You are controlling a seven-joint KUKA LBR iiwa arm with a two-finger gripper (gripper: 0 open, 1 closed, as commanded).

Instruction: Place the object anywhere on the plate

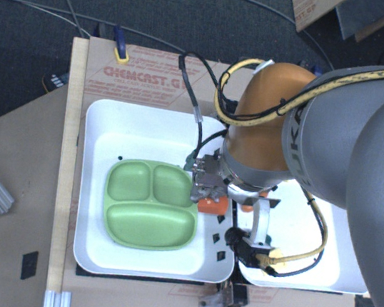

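Looking from the bench's near edge, you see the left bin (84,240) holding a green three-compartment plate (151,204). Just beside the plate's right rim sits a small orange object (213,204), directly under the gripper (205,184); you cannot tell whether it is grasped. Farther back lies cardboard (147,70).

Green plate (151,208) in left bin (95,170); tool (208,196) beside plate's right edge.
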